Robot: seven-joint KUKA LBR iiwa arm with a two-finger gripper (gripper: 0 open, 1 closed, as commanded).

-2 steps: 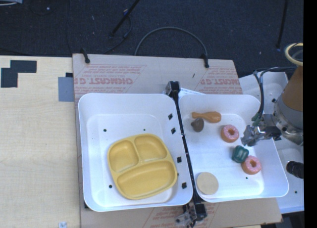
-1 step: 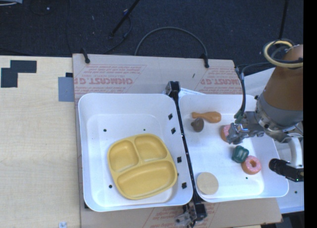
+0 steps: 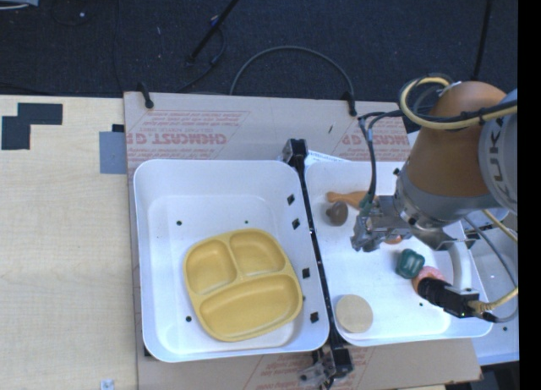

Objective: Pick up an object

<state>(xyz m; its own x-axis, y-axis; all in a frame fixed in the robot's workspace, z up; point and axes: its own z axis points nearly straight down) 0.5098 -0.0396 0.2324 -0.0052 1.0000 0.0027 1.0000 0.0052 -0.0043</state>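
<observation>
So the gripper [image 3: 368,234] is low over the right bin [image 3: 380,288], hanging off the grey arm with the orange band. Honestly I can't tell if it's open or closed from this angle, the wrist is in the way, and I don't see anything held in it. As for stuff it could pick up, the closest is a brown lump [image 3: 337,213] just beside the gripper, up and toward the view's left, not quite touching as far as I can see. An orange stick [image 3: 349,197] lies a bit farther up from the gripper, right by the lump. A teal block [image 3: 411,262] sits near the gripper on the other side, down and toward the view's right, with a pink-red thing [image 3: 429,277] just past it. A round beige disc [image 3: 354,313] lies well below the gripper, near the bin's front rim. Way off toward the view's left of the gripper, across the divider, the left bin [image 3: 142,236] has a yellow sectioned plate [image 3: 243,283] lying flat. Both bins sit on cardboard [image 3: 186,130].
</observation>
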